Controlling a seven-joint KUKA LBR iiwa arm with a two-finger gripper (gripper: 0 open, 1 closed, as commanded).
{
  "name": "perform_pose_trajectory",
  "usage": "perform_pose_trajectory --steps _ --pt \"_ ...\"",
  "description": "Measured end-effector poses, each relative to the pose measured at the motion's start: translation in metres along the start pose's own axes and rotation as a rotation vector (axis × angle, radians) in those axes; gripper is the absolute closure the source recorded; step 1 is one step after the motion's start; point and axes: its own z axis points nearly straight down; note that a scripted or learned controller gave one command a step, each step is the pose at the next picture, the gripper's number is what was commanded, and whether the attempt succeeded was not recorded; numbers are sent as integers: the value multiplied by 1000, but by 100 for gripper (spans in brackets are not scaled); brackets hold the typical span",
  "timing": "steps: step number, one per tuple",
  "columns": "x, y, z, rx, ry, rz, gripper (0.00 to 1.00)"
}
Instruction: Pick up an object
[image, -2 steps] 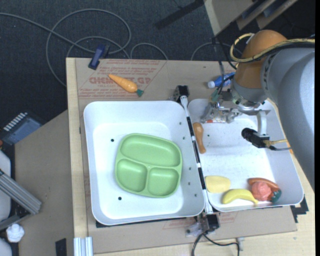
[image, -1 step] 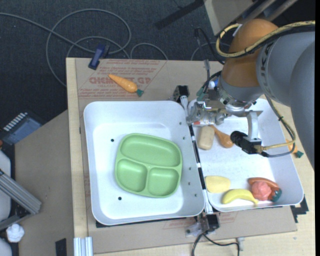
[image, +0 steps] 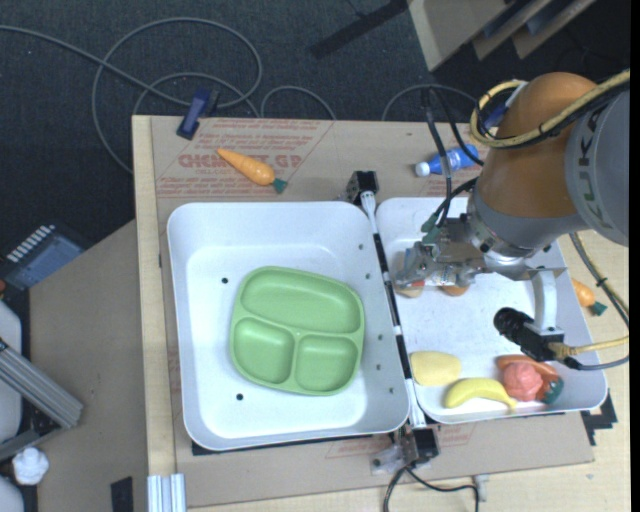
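Note:
My gripper (image: 424, 268) is low over the left part of the right bin (image: 470, 312), close to the wall between the two bins. Small orange and red pieces (image: 443, 290) lie right under it, partly hidden by the gripper. Along the bin's front lie a pale yellow piece (image: 432, 366), a yellow banana (image: 478, 393) and a pink-red toy (image: 525, 378). The grey arm with its orange band (image: 535, 110) covers the back of this bin.
The left bin (image: 200, 250) holds a green divided plate (image: 297, 329). An orange carrot (image: 250, 166) and a blue bottle (image: 446, 161) lie on the cardboard behind the bins. Another orange piece (image: 585, 295) sits past the right bin's right rim. A black part (image: 522, 331) juts out over the right bin.

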Motion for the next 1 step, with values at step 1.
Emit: perform_pose_trajectory --steps 1 --pt "41 6 -16 -4 0 -2 100"
